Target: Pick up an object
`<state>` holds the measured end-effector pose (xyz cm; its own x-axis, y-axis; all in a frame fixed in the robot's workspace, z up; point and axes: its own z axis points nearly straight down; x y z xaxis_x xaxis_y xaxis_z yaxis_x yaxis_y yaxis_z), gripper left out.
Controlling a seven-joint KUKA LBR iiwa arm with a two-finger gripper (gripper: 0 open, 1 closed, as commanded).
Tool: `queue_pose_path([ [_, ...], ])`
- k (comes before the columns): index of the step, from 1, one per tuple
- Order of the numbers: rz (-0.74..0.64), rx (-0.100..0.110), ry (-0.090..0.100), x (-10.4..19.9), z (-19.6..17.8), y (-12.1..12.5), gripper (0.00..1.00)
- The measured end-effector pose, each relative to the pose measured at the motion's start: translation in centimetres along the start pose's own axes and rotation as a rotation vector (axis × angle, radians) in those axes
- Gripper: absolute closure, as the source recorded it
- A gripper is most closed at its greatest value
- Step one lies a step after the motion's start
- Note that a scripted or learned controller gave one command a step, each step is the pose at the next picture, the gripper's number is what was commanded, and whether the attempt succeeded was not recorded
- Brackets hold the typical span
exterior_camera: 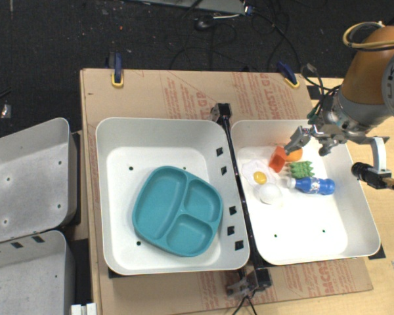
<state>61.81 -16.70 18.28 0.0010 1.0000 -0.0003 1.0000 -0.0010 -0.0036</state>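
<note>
Several small objects lie in the right bin (315,241): a red block (278,158), an orange piece (294,154), a green toy (301,169), a blue bottle (316,186), a white ball (269,193) and a yellow piece on a white disc (259,176). My gripper (310,144) hangs over the bin's far side, just above and to the right of the orange piece. It is open, with nothing between its fingers. One fingertip (295,140) is close above the red block and the orange piece.
A teal divided plate (177,210) lies in the left bin (118,149). A black divider (233,176) runs between the bins. The near half of the right bin is bare white floor. White panels (26,176) lie off the bench at left.
</note>
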Motion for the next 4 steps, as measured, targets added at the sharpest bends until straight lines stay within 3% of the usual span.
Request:
queue_pose_path([
  [2,-0.003,-0.009,-0.001,1.0,8.9,0.8,0.00],
  [3,-0.003,-0.019,-0.006,0.8,7.4,1.0,1.00],
  [4,-0.005,-0.009,0.000,1.9,1.9,1.2,1.00],
])
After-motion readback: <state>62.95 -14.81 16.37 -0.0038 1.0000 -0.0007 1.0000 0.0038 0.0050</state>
